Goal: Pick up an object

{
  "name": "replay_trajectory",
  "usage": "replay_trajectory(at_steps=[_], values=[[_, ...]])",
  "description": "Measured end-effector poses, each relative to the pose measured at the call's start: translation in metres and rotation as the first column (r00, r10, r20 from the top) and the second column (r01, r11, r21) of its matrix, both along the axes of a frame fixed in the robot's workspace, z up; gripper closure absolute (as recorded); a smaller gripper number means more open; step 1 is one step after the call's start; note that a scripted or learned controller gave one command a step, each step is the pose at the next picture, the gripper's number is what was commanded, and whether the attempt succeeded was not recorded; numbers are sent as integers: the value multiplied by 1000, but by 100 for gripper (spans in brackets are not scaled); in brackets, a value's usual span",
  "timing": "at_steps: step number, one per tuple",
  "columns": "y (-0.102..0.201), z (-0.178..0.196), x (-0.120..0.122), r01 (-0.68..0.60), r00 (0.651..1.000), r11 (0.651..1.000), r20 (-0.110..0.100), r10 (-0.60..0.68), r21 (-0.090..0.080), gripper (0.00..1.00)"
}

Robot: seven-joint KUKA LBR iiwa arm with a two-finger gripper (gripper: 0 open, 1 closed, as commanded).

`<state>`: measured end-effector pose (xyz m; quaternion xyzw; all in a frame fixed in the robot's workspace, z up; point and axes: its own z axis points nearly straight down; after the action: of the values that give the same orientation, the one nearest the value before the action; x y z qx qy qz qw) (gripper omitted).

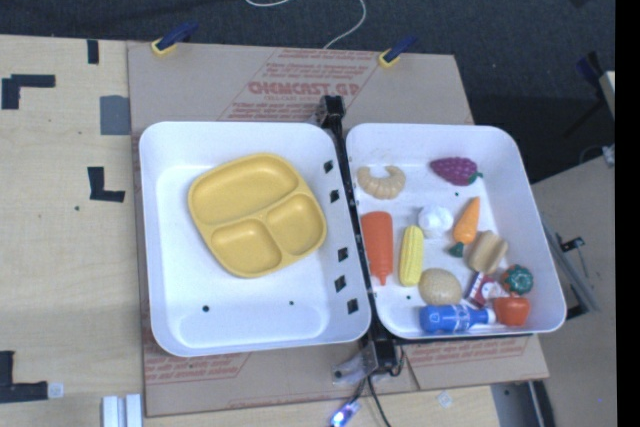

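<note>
We saw a yellow three-compartment plastic tray [258, 214] lying left of the toy-food-filled white bin [527, 177]; the claw's state we could not tell.

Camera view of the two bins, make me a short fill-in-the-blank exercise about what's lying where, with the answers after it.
1. The yellow divided plate lies in the ____ bin.
2. The toy corn cob lies directly right of the toy ____.
3. The purple toy in the right bin is a bunch of ____.
4. The bottle at the right bin's near edge is ____ in colour.

Answers: left; carrot; grapes; blue
</note>
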<state>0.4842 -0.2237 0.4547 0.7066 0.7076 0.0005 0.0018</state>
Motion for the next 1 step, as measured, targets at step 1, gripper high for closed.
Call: replay_trajectory(at_steps=[1], values=[[0, -32, 0, 2, 1000, 1000, -6, -2, 1, 100]])
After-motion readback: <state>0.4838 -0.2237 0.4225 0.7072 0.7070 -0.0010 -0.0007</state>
